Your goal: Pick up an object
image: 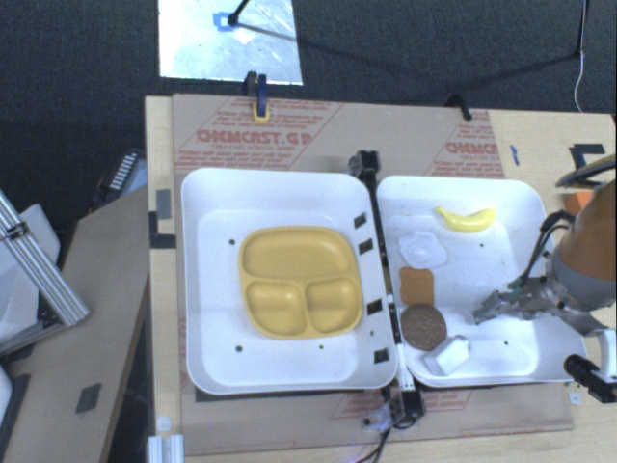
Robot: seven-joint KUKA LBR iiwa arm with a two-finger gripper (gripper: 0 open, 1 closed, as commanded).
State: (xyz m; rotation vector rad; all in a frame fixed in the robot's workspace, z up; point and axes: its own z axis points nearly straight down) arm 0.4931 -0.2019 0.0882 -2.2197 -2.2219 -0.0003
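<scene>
I find nothing lifted yet. The curved yellow plastic banana (467, 219), tan square toast piece (416, 284), round brown patty (423, 326) and white block (447, 356) all lie on the right-hand white bin (525, 199). The end effector (485, 309) hangs low over bare floor beside them, fingers spread, pinching nothing; the grasp remains undone.
</scene>
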